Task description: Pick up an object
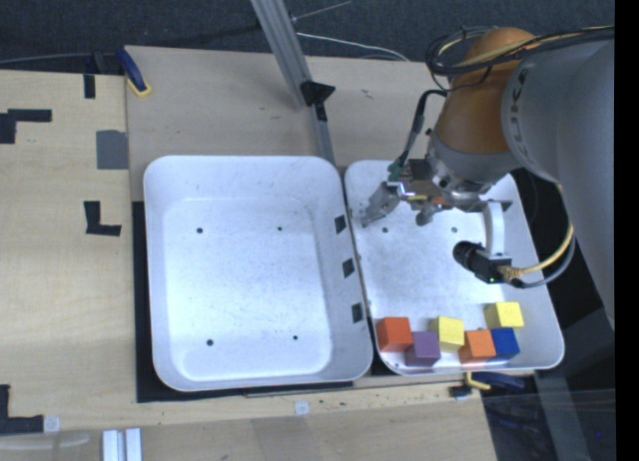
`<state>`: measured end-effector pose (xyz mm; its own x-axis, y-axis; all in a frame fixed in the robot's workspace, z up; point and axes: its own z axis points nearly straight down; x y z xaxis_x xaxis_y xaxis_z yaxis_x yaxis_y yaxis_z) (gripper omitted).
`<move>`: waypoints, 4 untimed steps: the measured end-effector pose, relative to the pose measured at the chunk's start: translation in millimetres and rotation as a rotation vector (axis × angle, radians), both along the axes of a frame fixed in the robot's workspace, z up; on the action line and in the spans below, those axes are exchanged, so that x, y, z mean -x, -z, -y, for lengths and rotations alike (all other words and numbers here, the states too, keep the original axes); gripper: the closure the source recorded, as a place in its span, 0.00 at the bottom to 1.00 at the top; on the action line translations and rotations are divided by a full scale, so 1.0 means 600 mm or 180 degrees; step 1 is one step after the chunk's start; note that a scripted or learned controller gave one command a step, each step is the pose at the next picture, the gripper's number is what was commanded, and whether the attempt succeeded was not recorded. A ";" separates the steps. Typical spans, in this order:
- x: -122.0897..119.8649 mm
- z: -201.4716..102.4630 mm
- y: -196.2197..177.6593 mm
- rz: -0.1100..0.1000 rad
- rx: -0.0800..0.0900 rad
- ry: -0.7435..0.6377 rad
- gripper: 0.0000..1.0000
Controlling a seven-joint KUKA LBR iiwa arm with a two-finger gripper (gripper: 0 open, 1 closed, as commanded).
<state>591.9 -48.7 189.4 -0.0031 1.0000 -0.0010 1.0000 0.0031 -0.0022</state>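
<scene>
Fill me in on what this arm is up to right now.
A grey robot arm reaches in from the right over the right bin. Its gripper sits above the far end of that bin with the fingers spread and nothing between them. The blocks lie in a cluster at the near end: orange block, purple block, yellow block, a second orange block, blue block and another yellow block. None has been picked up. The left bin sits alongside.

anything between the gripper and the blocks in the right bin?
Nothing visible. The gripper hovers over the far end of the right bin; bare bin floor lies between it and the blocks clustered along the near edge.
</scene>
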 end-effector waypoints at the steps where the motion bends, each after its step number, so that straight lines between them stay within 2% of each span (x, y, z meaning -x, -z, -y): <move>1: 0.002 0.002 -0.020 0.0000 -0.0003 0.0005 1.00; 2: 0.002 0.001 -0.019 -0.0002 -0.0003 0.0005 0.00; 3: 0.033 0.023 -0.057 0.0003 -0.0005 0.0009 0.00; 4: 0.027 0.106 0.125 -0.0025 0.0002 0.0019 0.00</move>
